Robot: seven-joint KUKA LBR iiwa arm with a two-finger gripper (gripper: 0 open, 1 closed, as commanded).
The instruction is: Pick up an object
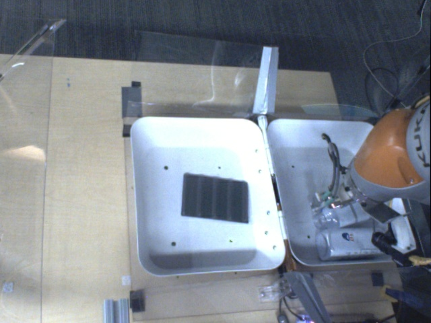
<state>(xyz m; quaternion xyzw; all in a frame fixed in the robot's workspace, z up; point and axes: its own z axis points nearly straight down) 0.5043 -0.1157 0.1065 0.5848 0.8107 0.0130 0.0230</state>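
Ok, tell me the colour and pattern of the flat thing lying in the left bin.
Dark grey to black, with lengthwise ridges: the ribbed flat piece, seen in the camera view.

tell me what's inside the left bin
In the left bin lies one dark ribbed rectangular pad, flat on the white floor near the middle. What lies beneath the pad is covered.

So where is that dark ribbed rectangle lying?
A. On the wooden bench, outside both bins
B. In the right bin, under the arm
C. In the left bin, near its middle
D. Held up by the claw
C. The dark ribbed rectangle lies flat near the middle of the left bin, while the arm reaches down into the right bin.
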